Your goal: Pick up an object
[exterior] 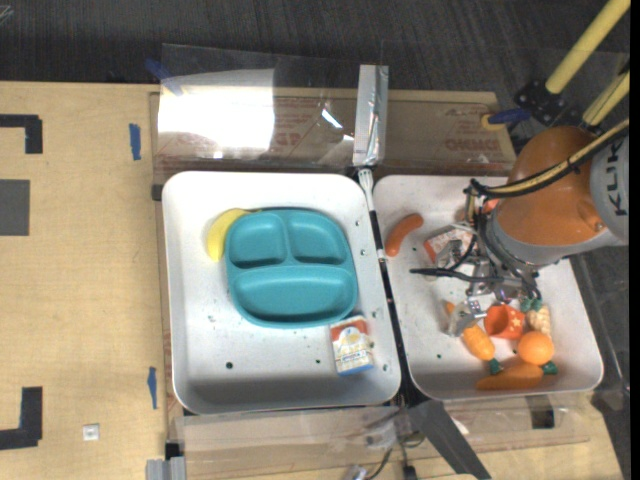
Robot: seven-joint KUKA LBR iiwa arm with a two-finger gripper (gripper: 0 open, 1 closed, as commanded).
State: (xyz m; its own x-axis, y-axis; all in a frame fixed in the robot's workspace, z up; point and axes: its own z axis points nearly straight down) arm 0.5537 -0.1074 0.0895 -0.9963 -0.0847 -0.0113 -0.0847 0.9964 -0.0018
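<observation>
- worktop [70, 268]: a tan board surface carrying two shallow white bins side by side, the left bin [190, 348] and the right bin [430, 368].
- left bin: holds a teal plastic sectioned plate [290, 266] lying flat at its centre, a yellow rounded piece [218, 230] tucked under the plate's far-left edge, and a small white carton with an orange label [351, 348] at the near-right corner.
- right bin: holds an orange sausage-shaped toy [402, 232] near its far-left side, apart from the rest; at the near-right lies a tight cluster of toy foods, among them a red-orange pepper-like piece [503, 321], a small orange ball [535, 347], an orange carrot-like piece [512, 374] and a smaller orange piece [478, 343].
- arm: the grey arm with its orange band [545, 198] reaches in from the right and hangs over the right bin.
- gripper [490, 288]: low over the far edge of the cluster; whether it is clenched or released cannot be told at this slant, and no object is seen held.
- handling, as a judgement: the toys look light, rigid and smooth, so rounded ones may roll or slip out. the lone sausage shape seems the easiest target, taken across its narrow middle; cluster pieces touch one another and risk a double or glancing grasp.
</observation>
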